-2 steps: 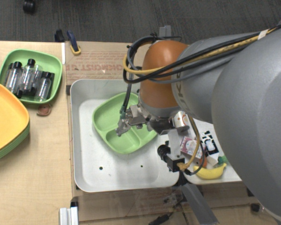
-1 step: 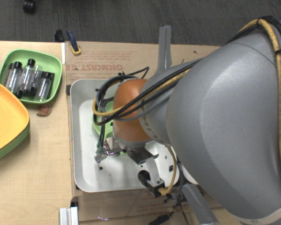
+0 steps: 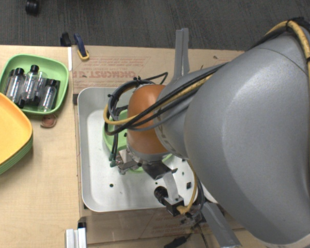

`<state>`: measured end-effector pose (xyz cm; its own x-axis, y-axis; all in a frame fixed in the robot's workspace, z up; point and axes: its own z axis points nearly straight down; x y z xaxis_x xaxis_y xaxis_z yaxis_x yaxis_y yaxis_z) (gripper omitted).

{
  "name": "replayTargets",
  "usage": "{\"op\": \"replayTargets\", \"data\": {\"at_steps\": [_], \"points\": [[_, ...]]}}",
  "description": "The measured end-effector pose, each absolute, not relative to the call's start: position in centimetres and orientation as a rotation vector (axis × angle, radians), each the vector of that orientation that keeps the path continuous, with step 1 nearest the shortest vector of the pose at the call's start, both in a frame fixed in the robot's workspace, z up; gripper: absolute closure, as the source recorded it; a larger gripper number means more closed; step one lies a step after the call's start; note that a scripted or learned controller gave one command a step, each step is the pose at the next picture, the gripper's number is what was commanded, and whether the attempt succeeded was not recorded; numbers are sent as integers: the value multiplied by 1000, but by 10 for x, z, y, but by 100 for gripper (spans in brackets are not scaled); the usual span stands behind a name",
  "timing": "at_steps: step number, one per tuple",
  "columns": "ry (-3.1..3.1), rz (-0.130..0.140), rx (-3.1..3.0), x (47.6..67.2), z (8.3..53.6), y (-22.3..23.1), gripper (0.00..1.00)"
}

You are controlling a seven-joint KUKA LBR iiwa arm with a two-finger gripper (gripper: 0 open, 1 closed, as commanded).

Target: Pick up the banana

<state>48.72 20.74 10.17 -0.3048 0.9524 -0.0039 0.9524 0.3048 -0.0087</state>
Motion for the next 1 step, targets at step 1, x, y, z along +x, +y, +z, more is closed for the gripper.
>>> {"op": "replayTargets", "data": {"at_steps": [1], "points": [[-2509, -1, -1885, 478, 185, 201, 100]]}}
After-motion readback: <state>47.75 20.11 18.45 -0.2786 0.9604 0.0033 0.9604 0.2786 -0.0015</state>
